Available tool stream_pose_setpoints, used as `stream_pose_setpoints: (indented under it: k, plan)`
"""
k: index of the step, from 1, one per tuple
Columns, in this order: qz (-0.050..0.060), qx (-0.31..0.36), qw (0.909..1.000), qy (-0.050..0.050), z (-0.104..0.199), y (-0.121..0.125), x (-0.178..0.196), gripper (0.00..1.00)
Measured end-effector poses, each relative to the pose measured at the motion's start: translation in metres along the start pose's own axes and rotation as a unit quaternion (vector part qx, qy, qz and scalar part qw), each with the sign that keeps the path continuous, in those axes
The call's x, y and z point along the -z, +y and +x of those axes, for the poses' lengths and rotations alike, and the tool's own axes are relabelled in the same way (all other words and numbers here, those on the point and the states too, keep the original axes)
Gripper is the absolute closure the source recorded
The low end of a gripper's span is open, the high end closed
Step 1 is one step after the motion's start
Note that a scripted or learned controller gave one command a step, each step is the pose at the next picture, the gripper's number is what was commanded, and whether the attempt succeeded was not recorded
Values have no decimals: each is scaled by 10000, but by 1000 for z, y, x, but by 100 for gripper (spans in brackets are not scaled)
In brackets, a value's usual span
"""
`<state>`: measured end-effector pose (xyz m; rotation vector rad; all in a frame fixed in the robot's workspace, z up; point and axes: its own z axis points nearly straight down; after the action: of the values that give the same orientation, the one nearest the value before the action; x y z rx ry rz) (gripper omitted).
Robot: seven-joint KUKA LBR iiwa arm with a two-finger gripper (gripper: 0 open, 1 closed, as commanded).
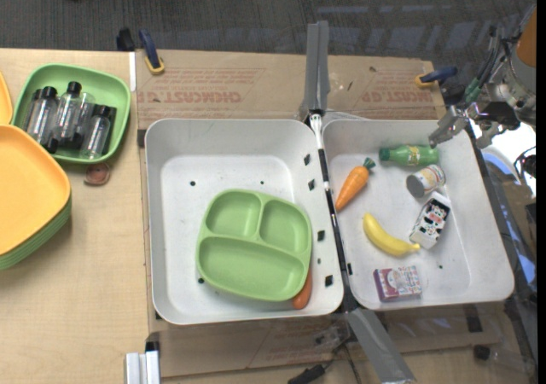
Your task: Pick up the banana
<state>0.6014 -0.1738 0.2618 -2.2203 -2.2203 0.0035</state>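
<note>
Banana (389, 237) lying loose mid-floor of the right bin (490, 276), clear of the toy carrot (353, 184); gripper (467, 122), fingers spread and empty, poised above the bin's far right corner.

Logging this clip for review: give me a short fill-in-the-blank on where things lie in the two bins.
1. The banana lies in the ___ bin of the view.
2. The divided tray in the other bin is ___ in colour.
3. The carrot lies nearest the ___ between the bins.
4. The gripper is at that bin's ___ right corner.

Missing words: right; green; divider; far
</note>
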Motion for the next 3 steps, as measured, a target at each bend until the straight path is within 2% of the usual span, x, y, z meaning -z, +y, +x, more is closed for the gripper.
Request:
stream_pose_setpoints:
  k: [1,2,3]
  plan:
    - [8,-37,10000,-1,80,-30,-53,0]
    - [11,-797,9968,1,118,-95,-72,0]
    - [9,398,9992,1,116,-91,-72,0]
